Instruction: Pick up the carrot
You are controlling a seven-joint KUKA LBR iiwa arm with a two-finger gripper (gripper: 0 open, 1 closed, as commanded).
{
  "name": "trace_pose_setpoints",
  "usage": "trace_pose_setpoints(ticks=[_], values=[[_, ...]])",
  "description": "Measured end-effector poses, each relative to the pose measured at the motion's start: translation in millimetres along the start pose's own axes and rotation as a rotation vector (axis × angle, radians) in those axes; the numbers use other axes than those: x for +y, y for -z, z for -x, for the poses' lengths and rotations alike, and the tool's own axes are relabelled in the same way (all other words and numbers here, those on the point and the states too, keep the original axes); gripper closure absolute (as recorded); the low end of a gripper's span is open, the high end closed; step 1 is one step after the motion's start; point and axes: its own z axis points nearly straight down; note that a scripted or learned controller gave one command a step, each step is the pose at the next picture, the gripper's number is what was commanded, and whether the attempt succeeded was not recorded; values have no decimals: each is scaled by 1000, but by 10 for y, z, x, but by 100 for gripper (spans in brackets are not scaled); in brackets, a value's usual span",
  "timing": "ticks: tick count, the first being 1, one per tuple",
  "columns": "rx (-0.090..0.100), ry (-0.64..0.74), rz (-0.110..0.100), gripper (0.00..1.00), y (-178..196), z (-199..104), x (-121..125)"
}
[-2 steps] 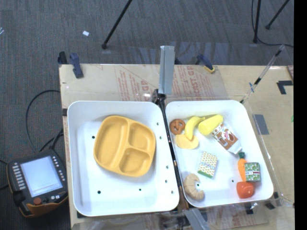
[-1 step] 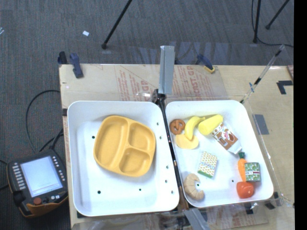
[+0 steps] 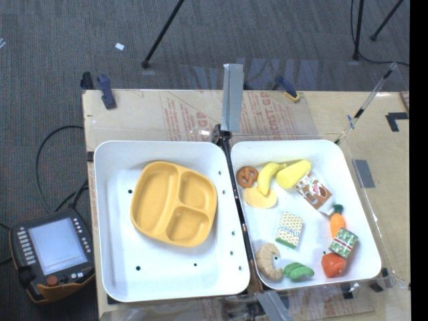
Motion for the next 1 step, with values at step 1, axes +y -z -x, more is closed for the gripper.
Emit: trace_pose_setpoints(ticks=[1], values=[[-1, 34, 0, 100, -2, 89, -43]])
